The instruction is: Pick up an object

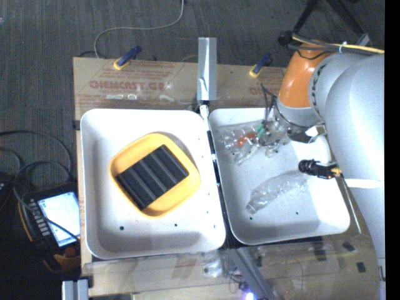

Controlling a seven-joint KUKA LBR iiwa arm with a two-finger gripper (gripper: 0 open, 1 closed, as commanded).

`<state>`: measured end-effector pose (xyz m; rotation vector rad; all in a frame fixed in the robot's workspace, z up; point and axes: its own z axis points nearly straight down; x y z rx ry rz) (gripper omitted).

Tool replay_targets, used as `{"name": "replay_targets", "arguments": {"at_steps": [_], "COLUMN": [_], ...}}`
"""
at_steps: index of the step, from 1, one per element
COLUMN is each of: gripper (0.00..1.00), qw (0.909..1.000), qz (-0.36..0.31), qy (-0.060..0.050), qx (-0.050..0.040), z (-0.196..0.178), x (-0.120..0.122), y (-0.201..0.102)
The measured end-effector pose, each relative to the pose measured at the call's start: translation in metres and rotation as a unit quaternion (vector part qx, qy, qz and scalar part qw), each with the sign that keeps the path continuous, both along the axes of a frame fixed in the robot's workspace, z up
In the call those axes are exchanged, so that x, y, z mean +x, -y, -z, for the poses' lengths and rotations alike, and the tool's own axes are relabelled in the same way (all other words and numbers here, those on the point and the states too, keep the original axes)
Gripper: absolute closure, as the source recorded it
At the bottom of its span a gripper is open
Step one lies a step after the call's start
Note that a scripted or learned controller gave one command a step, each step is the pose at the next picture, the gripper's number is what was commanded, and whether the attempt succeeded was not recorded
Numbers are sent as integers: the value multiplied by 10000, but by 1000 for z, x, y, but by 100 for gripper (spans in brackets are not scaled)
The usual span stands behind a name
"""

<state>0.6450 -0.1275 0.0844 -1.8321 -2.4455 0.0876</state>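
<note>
On the table over dark carpet, the pincer (270,132), its spread impossible to tell, hangs over the right bin (325,220) beside a clear plastic packet (240,139).

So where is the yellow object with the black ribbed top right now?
The yellow object lies in the left bin, roughly at its middle and turned at a slant, well apart from the gripper over the right bin.

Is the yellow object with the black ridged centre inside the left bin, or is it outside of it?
Inside. The yellow object lies flat on the floor of the left bin, with white bin surface visible all around it.
</note>
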Motion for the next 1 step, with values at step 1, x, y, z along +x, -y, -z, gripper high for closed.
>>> {"name": "replay_targets", "arguments": {"at_steps": [1], "gripper": [0], "qw": [9995], "qz": [224], "qy": [213], "qx": [-11], "z": [-14], "x": [8], "y": [40]}}
